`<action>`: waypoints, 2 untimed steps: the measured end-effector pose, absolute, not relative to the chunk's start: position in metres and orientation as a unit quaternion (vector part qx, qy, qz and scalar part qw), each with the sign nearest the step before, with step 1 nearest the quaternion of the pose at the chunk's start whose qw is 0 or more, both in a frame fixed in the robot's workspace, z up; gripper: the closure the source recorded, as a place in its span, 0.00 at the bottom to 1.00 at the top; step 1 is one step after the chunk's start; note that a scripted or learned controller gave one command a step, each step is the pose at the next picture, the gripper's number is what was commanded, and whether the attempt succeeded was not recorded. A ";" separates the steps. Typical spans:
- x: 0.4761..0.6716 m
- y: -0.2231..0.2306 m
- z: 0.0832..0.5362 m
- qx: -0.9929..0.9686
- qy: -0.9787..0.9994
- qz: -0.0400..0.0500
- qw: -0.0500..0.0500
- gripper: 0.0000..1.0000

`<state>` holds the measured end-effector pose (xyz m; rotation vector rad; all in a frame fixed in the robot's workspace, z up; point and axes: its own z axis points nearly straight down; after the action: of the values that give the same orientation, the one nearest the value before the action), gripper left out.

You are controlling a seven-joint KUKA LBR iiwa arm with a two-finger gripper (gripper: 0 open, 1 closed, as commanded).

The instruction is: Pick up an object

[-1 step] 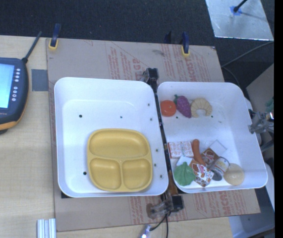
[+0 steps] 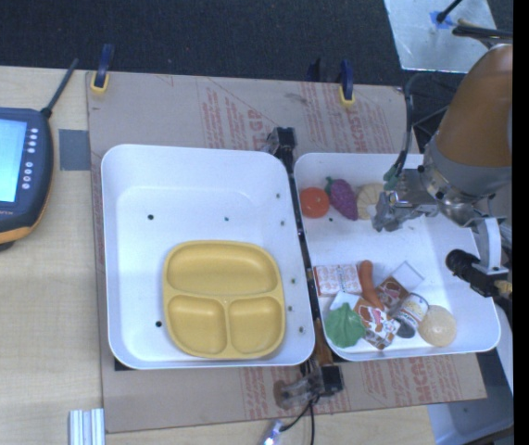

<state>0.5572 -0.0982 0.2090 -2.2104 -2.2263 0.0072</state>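
My gripper (image 2: 389, 213) hangs over the back of the right bin (image 2: 449, 341), just right of a pale round item (image 2: 370, 198). A red tomato (image 2: 315, 202) and a purple bunch of grapes (image 2: 342, 197) lie at the bin's back left. Toward the front sit an orange carrot (image 2: 367, 278), a green leafy piece (image 2: 343, 325), a small can (image 2: 413, 307), a tan round disc (image 2: 437, 325) and several printed packets (image 2: 337, 277). Nothing shows between the fingers.
The left bin (image 2: 134, 193) holds a yellow divided tray (image 2: 224, 298). A handheld pendant with a screen (image 2: 5, 170) lies on the bench at far left. The arm's orange band (image 2: 482, 109) rises at the right edge.
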 end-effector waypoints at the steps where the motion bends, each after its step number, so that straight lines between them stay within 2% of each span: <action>1: 0.600 -0.127 0.091 -0.705 -0.709 0.002 0.001 0.00; 2: 0.656 -0.168 0.092 -0.706 -0.708 0.001 0.001 0.00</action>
<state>0.6562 -0.1684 0.0921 -2.2160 -2.2237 0.0027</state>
